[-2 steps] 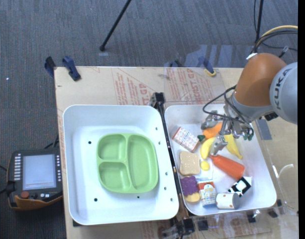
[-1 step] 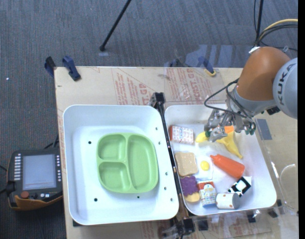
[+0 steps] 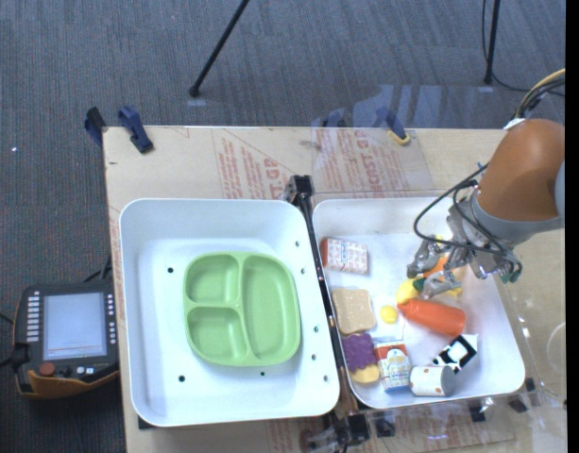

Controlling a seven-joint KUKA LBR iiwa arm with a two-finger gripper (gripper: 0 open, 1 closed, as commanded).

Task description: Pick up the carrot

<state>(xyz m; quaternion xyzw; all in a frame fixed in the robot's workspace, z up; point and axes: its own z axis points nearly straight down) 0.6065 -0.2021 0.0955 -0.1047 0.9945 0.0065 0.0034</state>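
The carrot point(image 3: 433, 316) lies in the right-hand bin point(image 3: 502, 300), just below and slightly toward the camera from my gripper point(image 3: 438, 274), its orange body angled with the thicker end toward the bin's right wall. From where I sit I cannot tell whether the gripper is released or clenched; cables and the wrist crowd it, and I see nothing clearly between its tips. Left of the gripper sits a pink-and-white wrapped snack point(image 3: 346, 254), and farther below on that side a slice of toast point(image 3: 353, 310). Below the carrot I see a small carton point(image 3: 394, 364) and a white cup point(image 3: 431, 380) on its side. Well to the left, the other bin point(image 3: 138, 253) holds a green divided plate point(image 3: 242, 308).
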